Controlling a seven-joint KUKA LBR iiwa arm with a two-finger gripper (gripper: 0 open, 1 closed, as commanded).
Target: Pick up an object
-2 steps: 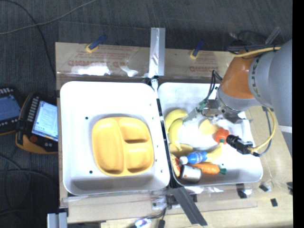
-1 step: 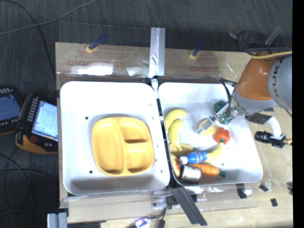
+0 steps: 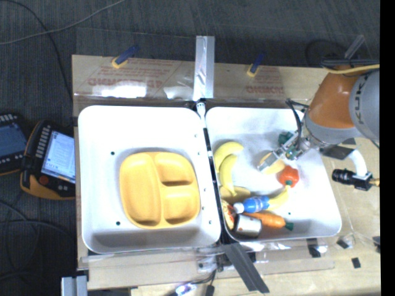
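The arm (image 3: pixel 352 106) is cut off by the right edge, upper links unseen

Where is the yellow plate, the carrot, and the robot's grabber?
yellow plate (image 3: pixel 162 187): camera view, on its middle ridge, in the left bin.
carrot (image 3: pixel 269 220): camera view, on its orange body, in the right bin.
gripper (image 3: pixel 271 159): camera view, at its fingertips.

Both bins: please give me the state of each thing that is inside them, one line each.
Yellow divided tray: flat in left bin, compartments empty.
Bananas: lying along right bin's left wall.
Orange fruit: loose, just below the gripper.
Carrot: lying flat near the front wall.
Blue-capped bottle: on its side.
Gripper: lowered inside right bin, gripping nothing visible.
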